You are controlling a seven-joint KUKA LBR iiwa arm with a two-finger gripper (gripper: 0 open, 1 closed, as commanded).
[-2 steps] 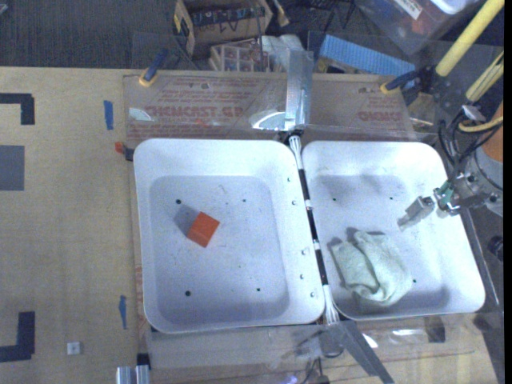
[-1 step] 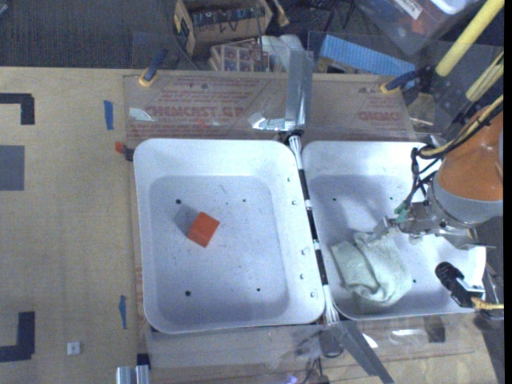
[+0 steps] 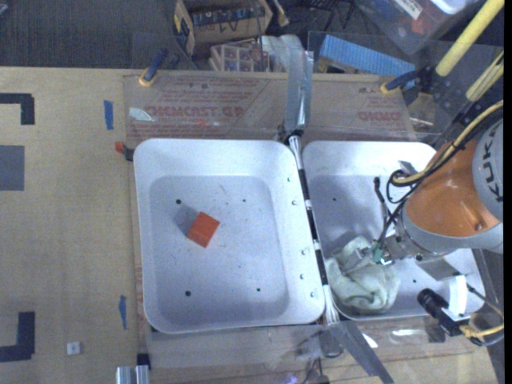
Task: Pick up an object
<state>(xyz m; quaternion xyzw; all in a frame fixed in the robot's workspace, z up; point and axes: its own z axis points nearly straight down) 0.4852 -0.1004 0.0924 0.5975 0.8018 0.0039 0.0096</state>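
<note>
I log: wooden bench (image 3: 64, 238), blue tape marks (image 3: 108, 114), cardboard box (image 3: 220, 18) on dark floor (image 3: 80, 14), clear panel (image 3: 240, 102) behind bins.

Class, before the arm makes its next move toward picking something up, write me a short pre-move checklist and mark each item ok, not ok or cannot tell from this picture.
1. Something to pick lies in reach: a crumpled cloth in the right bin. Ok.
2. Gripper placed over the cloth's upper edge. Ok.
3. Jaws open or shut. Cannot tell.
4. Cloth already held. Cannot tell.
5. Other candidate: orange block sits apart in the left bin, untouched. Ok.
</note>
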